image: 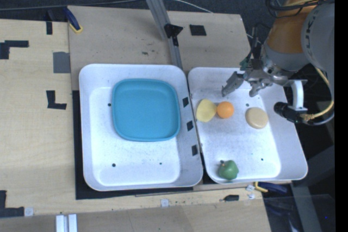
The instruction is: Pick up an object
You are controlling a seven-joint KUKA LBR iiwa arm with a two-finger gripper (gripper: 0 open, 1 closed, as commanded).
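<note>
Fingers (242, 87) spread, empty — above orange ball (225, 110), rt bin (283, 160).

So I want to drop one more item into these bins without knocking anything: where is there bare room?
Left bin: bare floor below and right of the blue plate. Right bin: open floor between the green piece and the row above. Crowded there: yellow piece, orange ball, cream piece, with the gripper just above.

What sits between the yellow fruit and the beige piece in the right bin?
The orange ball, touching or nearly touching the yellow fruit, with bare bin floor before the beige piece, in the camera view.
</note>
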